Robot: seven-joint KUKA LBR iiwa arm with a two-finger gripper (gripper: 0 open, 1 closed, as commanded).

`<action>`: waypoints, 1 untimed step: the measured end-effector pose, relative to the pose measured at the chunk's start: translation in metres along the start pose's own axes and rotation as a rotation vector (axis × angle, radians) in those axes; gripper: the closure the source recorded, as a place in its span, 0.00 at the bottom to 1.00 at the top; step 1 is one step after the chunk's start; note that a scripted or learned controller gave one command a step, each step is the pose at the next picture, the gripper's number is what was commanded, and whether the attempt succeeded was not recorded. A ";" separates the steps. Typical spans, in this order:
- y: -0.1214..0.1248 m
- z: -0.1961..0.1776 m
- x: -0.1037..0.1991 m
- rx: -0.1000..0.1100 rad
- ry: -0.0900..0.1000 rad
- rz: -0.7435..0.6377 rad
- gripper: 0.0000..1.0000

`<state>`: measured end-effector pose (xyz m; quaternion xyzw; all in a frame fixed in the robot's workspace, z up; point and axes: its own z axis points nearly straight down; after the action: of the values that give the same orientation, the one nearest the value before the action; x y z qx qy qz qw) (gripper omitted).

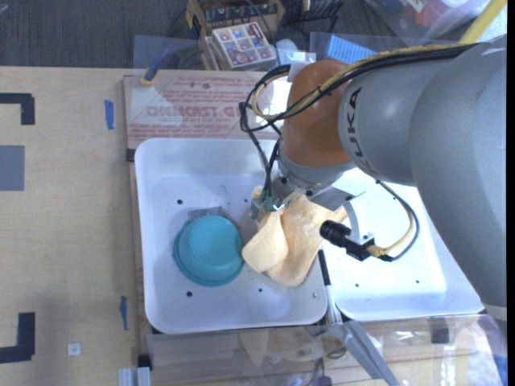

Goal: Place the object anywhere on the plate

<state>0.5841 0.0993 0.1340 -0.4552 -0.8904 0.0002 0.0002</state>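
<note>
Hanging from beneath the wrist, the pale yellow, soft, crumpled cloth (pixel 283 244) droops over the left-hand shallow white plastic bin (pixel 161 167), its lower folds close to the bin floor and its right part reaching the divide between the bins. Whether it rests on the floor or is lifted clear cannot be told. The gripper (pixel 267 203) sits at the cloth's upper edge, and the fabric appears bunched there, but the finger state cannot be told. Just left of the cloth, near or touching it, lies the round turquoise plastic plate (pixel 209 250), which looks more like an upturned dish. Judged step: carrying or about to carry the cloth to the plate. The next move calls for a short shift leftward, then release above the plate. The grey arm (pixel 434 111) hides much of the right-hand white bin (pixel 402 284).
</note>
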 end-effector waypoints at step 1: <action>-0.002 -0.097 0.076 -0.001 -0.001 -0.252 1.00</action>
<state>0.5385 0.1599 0.2315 -0.3399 -0.9404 -0.0001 -0.0006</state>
